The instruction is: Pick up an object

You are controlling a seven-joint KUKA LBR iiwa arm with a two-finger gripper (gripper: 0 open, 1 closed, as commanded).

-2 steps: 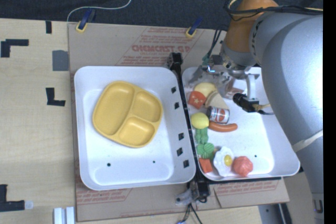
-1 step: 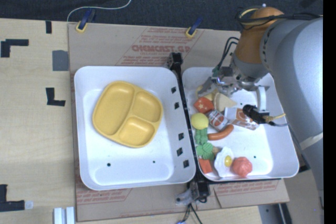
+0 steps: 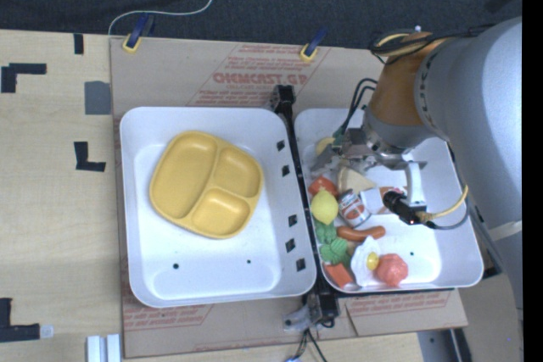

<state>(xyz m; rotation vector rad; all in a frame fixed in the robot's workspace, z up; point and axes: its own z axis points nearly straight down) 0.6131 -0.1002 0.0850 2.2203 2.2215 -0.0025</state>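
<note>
Grey metal gripper sits low in the right bin, at the upper end of the toy-food pile. Can't tell its state: wrist and cabling cover it from above. Nothing visibly held.

Landmark = that gripper.
- Pale wedge, looks like toy cheese, just below it, touching or nearly so. Closest candidate for the pick.
- Small yellowish piece just to its left, against the divider wall. Identity unclear.
- Red-and-white can-like item further below, lying on its side.
- Yellow lemon below-left, with a red-orange piece just above it.
- Sausage below the can, then a green item, fried egg and red strawberry-like fruit at the far end of the pile.

Judgement: items are bunched along the left wall of the right bin, touching each other, so a clean grasp is hard. Fingers likely wedge between neighbours or push them aside. Arm comes down steeply, probably to keep the wrist inside the bin walls.

Black connector on a cable hangs below-right of the gripper, over bare bin floor; snag risk looks low.

Left bin, well to the left, carries a yellow compartment plate and no toy food. Likely the drop target, not relevant yet.

Task status, my read: approach or grasp attempt, object not lifted.
</note>
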